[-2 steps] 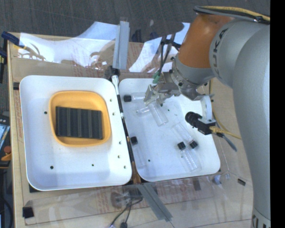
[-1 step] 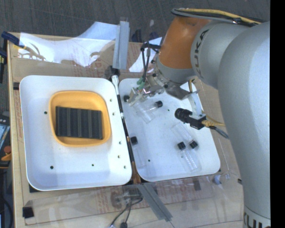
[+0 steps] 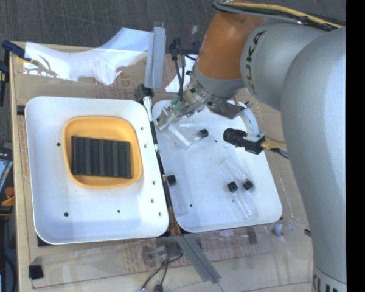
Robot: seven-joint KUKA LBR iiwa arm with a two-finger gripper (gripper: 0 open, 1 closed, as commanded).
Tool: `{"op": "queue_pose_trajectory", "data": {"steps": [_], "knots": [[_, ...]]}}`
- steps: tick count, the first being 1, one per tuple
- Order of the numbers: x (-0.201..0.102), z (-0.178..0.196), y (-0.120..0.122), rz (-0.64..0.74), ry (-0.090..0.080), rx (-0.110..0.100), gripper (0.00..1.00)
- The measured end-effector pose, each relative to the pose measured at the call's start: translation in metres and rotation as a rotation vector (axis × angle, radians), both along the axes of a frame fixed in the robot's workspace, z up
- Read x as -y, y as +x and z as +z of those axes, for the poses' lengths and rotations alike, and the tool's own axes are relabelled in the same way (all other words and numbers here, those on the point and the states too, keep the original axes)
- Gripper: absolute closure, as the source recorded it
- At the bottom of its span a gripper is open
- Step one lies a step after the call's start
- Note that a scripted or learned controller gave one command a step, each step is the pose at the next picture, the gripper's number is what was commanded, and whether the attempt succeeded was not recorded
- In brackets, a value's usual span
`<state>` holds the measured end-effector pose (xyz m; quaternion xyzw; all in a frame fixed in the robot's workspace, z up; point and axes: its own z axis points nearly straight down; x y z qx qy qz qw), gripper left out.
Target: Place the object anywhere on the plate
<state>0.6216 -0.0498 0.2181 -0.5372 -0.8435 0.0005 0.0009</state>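
The pincer (image 3: pixel 168 118) hangs low over the upper left corner of the right bin (image 3: pixel 231 227), close to its wall. I cannot tell how far open it is, or whether it has hold of anything. The black ribbed block (image 3: pixel 102 157) lies flat in the middle of the yellow plate (image 3: pixel 97 125), in the left bin (image 3: pixel 42 212). Small black pieces (image 3: pixel 232 186) and a clear plastic strip (image 3: pixel 242 204) are scattered in the right bin. White crumpled sheeting (image 3: pixel 97 59) lies on the tabletop (image 3: pixel 109 257) at the upper left of the frame.
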Motion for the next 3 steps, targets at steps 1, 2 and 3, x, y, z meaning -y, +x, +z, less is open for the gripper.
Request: {"op": "queue_pose_trajectory", "data": {"steps": [1,2,3], "knots": [[-0.014,-0.027,-0.03,0.33,0.001,-0.003,1.0],[-0.014,-0.027,-0.029,0.33,0.001,-0.003,0.0],[-0.076,-0.026,-0.015,0.43,0.0,0.003,0.0]]}}
